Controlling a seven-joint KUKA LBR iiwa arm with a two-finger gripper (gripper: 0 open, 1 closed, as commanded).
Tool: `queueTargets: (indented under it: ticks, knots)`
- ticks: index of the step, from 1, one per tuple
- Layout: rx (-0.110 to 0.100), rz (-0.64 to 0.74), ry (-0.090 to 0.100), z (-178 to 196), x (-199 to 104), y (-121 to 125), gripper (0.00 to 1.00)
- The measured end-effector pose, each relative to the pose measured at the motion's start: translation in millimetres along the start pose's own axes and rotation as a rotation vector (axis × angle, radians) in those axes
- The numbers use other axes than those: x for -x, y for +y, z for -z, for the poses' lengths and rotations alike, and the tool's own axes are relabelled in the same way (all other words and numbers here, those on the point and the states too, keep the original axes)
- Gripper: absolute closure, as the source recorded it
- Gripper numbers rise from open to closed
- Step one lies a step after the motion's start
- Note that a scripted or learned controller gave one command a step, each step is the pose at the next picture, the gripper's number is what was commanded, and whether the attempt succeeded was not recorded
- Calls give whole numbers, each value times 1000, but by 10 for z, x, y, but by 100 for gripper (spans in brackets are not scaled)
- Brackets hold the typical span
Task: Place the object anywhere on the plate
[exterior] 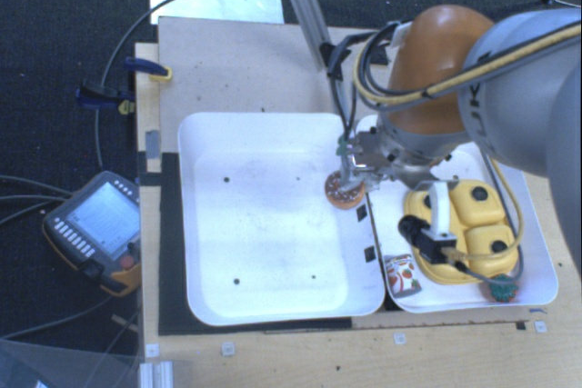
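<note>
Doughnut [345,191] — one — is sitting under the hand [355,166], grip unreadable, between two bins [264,223] — one yellow plate [464,232] lying right.

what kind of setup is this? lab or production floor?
Most likely a robotics lab test bench. The arm works over two white bins on a plain board clamped at its edge, a teach pendant lies on the dark carpet, and loose cables run around.

grey arm [509,77] reaches from right, wrist bent down.
</note>
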State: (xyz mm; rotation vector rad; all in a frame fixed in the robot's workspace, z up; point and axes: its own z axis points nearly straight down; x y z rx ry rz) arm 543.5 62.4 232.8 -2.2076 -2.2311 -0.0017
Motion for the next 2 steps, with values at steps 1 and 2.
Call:
queueTargets:
  ticks: [1,2]
  knots:
    - [0,0,0,47,-430,-252,100]
    - [1,-7,-2,47,-398,-241,0]
